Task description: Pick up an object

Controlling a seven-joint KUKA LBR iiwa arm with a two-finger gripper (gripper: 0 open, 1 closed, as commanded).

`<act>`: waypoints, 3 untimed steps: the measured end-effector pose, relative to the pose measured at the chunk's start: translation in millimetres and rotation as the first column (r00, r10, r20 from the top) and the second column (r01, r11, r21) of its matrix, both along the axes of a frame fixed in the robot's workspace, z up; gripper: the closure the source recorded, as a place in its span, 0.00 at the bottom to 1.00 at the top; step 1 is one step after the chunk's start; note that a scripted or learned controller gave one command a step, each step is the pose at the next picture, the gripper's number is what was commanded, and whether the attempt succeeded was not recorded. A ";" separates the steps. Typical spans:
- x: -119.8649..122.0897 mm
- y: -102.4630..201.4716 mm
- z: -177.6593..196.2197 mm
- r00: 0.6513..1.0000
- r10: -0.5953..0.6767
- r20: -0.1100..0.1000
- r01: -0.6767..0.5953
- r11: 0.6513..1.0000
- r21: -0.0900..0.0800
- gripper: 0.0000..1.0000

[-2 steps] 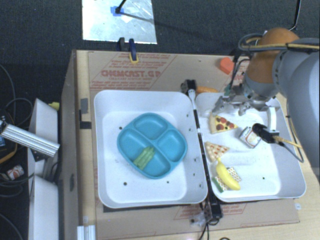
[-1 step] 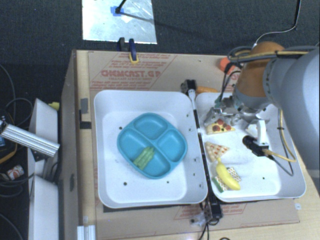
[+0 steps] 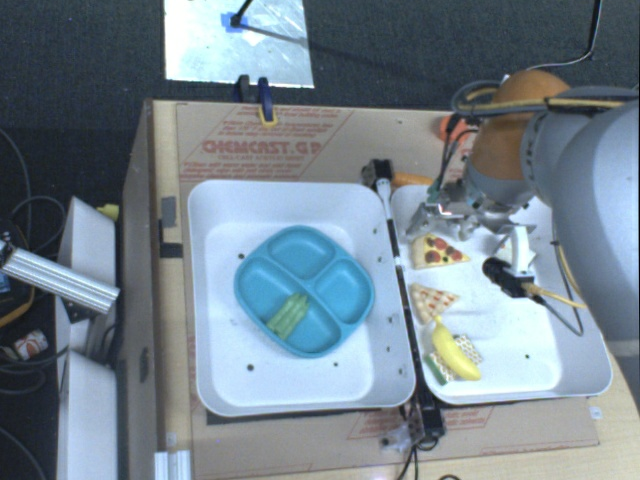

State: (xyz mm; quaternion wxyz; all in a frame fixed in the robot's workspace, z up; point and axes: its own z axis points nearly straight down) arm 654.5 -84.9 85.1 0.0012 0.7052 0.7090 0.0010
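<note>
On cardboard-topped bench (image 3: 260, 138), two white bins (image 3: 300, 388)

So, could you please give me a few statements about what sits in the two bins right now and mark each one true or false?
1. The blue plate lies in the left bin. True.
2. The green item rests in one of the plate's compartments. True.
3. The banana lies on the blue plate. False: it lies in the right bin, near its front edge.
4. Two pizza slices lie in the right bin, one farther back than the other. True.
5. The gripper hangs over the left bin. False: it is over the back of the right bin, close to the farther pizza slice.
</note>
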 end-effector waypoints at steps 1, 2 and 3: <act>-25.7 -2.0 -0.4 1.000 -0.004 -0.002 0.004 1.000 0.000 0.00; -25.9 -19.4 -0.2 1.000 -0.004 0.000 0.004 1.000 0.000 0.00; -28.3 -36.6 -0.1 1.000 -0.004 -0.001 0.004 1.000 -0.001 0.00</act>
